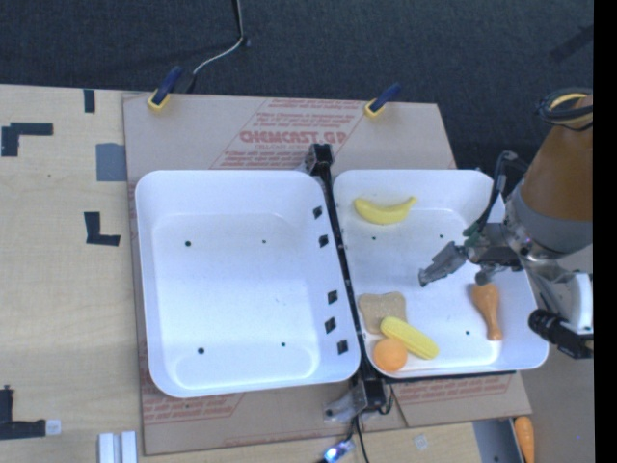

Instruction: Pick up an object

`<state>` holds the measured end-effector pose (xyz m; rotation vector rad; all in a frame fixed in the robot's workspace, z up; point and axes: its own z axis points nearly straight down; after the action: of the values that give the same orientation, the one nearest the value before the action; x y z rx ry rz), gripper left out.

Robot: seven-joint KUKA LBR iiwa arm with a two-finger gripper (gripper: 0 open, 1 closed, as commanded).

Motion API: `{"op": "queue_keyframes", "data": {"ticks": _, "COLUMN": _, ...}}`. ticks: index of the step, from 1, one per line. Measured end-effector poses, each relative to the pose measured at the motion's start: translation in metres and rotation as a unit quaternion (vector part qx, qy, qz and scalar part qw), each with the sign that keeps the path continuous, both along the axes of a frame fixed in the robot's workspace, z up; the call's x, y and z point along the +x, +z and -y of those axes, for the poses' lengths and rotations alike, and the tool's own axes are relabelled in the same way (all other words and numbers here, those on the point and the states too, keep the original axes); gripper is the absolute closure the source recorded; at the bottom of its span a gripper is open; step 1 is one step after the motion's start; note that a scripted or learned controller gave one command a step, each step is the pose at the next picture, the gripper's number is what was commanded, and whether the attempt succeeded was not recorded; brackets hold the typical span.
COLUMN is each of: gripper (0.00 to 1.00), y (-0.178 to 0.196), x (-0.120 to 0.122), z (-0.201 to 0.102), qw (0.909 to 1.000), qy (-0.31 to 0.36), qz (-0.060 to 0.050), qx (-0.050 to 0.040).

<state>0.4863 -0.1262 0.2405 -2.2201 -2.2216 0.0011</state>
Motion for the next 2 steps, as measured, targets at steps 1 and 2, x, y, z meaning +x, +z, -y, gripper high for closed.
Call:
{"op": "queue_keyframes", "data": {"ticks": 1, "gripper": 0.0, "y": -0.06, "x": -0.003, "z": -0.073, "qw": 1.0, "qy": 0.003, "qz": -0.003, "qx": 0.0013}}
{"op": "queue_keyframes", "data": {"ticks": 2, "gripper": 0.0, "y": -0.015, "x": 0.104, "z": -0.11, "qw": 1.0, "qy": 0.004, "qz": 0.006, "qx": -0.0003}}
